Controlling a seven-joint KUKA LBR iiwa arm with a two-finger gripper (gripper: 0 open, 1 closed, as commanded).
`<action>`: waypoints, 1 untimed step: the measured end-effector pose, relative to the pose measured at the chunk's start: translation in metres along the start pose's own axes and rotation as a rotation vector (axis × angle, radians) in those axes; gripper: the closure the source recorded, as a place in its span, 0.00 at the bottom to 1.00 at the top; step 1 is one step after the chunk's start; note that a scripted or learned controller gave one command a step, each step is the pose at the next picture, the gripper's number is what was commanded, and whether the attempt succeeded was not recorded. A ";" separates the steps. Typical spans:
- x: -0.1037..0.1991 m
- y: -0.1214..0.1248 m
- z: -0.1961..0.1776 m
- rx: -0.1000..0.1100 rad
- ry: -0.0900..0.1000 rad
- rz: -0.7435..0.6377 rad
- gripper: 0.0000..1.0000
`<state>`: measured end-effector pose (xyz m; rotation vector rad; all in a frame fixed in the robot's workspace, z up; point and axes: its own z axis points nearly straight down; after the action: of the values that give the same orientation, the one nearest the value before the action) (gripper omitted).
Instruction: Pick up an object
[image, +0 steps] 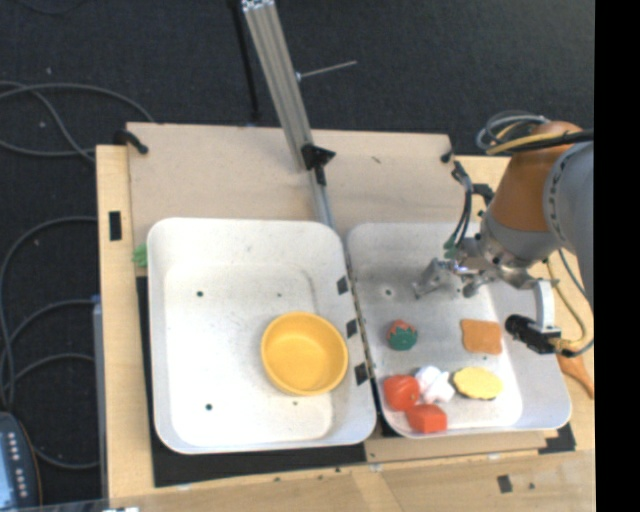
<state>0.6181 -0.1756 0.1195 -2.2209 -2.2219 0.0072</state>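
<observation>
Nearest, along the front rim of the right bin (545, 418), sits a cluster: a red block (427, 419) at the very edge, a second red piece (400, 390) just behind it, a white lump (432, 379) touching both, and a yellow oval (477, 383) just right of the white lump. Little room between these and the rim. Behind the cluster, an orange flat piece (481, 336) lies close to the bin's right side, apart from the yellow oval. Left of it, a green-and-red ball (402, 335) stands alone near the bin's left wall, open floor all round it. Across the divider, the left bin (200, 260) holds a yellow bowl (304, 352) near its right front corner, upright, close to the shared edge; the remaining floor there is bare white. Farther back in the right bin, the gripper (447, 276) hangs over bare floor behind the ball and the orange piece, nothing between its fingers; cannot tell whether the fingers are apart or together. Behind it the back of the right bin is open room. Beyond both bins, a metal post (285, 85) slants up from the bench (220, 170).
</observation>
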 end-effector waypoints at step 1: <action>-0.002 0.000 0.019 -0.001 -0.001 0.000 0.00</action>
<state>0.6178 -0.1775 0.1001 -2.2220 -2.2229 0.0063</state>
